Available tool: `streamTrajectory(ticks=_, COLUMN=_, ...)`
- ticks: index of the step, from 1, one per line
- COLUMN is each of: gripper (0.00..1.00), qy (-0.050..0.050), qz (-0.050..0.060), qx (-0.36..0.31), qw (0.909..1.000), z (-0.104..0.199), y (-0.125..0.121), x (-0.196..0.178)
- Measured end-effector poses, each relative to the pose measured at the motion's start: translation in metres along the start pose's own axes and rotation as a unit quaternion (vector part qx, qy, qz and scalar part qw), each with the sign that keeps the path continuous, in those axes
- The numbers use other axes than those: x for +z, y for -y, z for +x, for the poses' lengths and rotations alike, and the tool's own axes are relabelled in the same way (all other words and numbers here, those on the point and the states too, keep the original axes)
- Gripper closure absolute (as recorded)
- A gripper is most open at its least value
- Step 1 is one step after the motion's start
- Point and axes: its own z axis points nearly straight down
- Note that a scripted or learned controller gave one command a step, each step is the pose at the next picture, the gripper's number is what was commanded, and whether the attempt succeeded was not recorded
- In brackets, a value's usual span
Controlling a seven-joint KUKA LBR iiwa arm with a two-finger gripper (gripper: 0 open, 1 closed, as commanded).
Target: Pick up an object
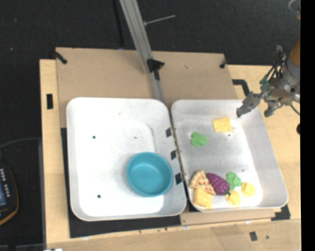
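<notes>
My gripper (258,107) hangs at the far right, over the upper right rim of the right bin (267,150), its two fingers spread apart with nothing between them. Just left and below it lies a yellow block (222,124). A green toy (199,139) sits further left in the same bin. At that bin's front lie a waffle-like piece (199,180), a purple grape-like toy (218,182), a green piece (233,180) and several small yellow pieces (241,192). A blue bowl (149,173) stands in the left bin (94,119).
A grey metal pole (139,35) slants from the top of the view down to the gap between the bins. Brown board lies behind the bins. A handheld controller (0,195) rests at the far left, off the bench.
</notes>
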Motion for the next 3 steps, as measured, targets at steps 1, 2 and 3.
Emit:
streamTrajectory(ticks=1, gripper=0.00, qy=0.000, qz=0.000, qx=0.000, qw=1.0000, z=0.000, y=0.000, x=0.000)
streamTrajectory(ticks=2, gripper=0.00, qy=0.000, qz=0.000, qx=0.001, qw=1.0000, z=-0.006, y=-0.002, x=0.058)
streamTrajectory(ticks=3, gripper=0.00, qy=0.000, qz=0.001, qx=0.003, qw=1.0000, z=-0.004, y=-0.003, x=0.117)
